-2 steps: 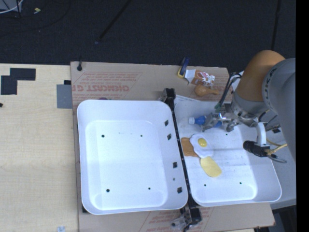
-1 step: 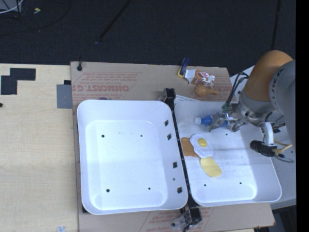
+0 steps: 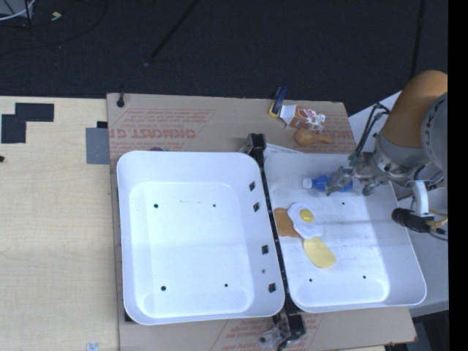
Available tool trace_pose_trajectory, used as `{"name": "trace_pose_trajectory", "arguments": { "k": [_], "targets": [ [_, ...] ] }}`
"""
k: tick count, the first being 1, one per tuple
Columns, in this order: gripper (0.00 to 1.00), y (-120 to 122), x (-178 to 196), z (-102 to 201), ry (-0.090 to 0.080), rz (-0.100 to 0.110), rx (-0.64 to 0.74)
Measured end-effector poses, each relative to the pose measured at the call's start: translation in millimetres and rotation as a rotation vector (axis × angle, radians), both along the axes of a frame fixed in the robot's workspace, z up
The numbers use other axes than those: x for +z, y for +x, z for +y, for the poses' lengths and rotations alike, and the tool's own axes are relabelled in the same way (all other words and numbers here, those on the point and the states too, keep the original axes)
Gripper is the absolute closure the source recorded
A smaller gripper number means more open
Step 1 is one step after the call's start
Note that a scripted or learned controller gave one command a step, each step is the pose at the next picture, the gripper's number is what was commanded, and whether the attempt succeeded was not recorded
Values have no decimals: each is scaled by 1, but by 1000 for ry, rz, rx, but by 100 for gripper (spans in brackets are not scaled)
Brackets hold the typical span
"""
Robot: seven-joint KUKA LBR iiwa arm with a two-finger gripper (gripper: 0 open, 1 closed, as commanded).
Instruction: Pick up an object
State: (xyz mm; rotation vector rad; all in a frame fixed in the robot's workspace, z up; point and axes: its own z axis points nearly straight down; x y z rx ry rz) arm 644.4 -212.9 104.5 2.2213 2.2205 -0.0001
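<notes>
Jaws (image 3: 338, 187) low in the right bin (image 3: 398, 287), spread state unclear, blue-capped object (image 3: 319, 183) just beside them.

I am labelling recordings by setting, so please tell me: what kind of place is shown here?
Most likely a robotics lab test bench, not a kitchen. A robot arm reaches over two white bins, toy food such as a fried egg lies in the right one, and loose cables trail behind.

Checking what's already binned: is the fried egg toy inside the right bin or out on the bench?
Inside. The fried egg toy lies flat on the right bin floor, near its left wall.
</notes>
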Motion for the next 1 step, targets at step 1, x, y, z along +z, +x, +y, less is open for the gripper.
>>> {"name": "trace_pose_trajectory", "arguments": {
  "k": [1],
  "targets": [
    [0, -1, -18, 72, 5, 4, 5]
  ]
}}
